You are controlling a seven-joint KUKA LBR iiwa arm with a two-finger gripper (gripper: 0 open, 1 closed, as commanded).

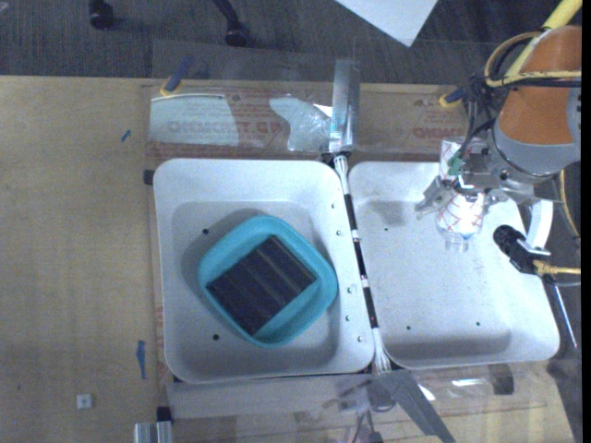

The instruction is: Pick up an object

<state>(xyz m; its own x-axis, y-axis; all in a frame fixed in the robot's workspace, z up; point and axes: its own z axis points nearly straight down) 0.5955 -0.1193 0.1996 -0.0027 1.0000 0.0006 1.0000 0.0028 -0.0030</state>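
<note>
My gripper (459, 201) hangs over the back part of the right bin (462, 340), reaching in from the right. A small clear object with red markings (463, 218) sits between its fingers, and the gripper is shut on it. A faint shadow lies on the bin floor to the left of the gripper, so it appears raised above the floor. In the left bin (185, 192) lies a teal square dish (319, 280) with a dark ribbed inside, tilted like a diamond.
A metal divider (360, 266) runs between the two bins. Behind the bins lie cardboard and a clear plastic bag (295, 123). A black part with yellow cabling (517, 247) sticks out at the right bin's right side. The wooden bench (74, 247) stretches left.
</note>
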